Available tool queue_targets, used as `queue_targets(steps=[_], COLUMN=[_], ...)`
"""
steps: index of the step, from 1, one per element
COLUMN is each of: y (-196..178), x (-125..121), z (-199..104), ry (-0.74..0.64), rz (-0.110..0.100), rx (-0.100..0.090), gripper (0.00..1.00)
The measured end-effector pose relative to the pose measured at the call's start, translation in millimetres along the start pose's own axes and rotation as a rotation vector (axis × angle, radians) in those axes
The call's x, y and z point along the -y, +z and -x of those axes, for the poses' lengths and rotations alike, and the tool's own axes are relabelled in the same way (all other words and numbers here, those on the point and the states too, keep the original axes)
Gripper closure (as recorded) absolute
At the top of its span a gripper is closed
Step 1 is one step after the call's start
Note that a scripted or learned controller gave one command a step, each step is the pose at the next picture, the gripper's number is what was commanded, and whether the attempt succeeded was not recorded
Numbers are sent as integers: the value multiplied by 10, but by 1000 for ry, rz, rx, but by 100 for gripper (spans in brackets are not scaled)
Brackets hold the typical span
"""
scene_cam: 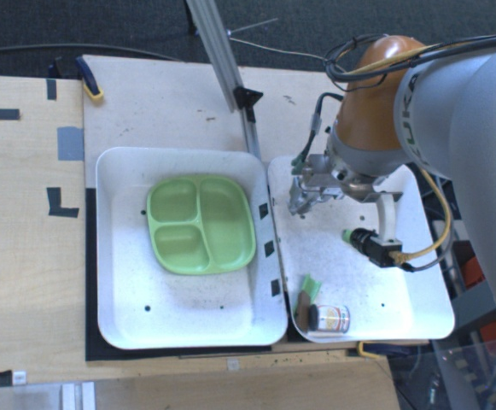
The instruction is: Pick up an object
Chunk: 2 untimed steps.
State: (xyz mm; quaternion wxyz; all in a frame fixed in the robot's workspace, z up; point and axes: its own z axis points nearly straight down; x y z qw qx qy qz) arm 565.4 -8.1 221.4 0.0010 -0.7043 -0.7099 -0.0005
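Grey KUKA iiwa arm point(452, 101) with a glossy orange band point(376, 92) above the wrist — black cables looping over it, a metallic two-finger gripper point(303, 199) below.

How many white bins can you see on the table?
2. The left bin holds a green divided plate. The right bin, beside it, lies under the gripper.

robot lab, taped plywood bench point(26, 229), two white bins point(111, 314), cables
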Motion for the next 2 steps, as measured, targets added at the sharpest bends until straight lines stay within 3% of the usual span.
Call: queue_targets(steps=[2], y=[-140], x=[-494], z=[-829], ry=[2], rz=[1], rx=[1], gripper=[100])
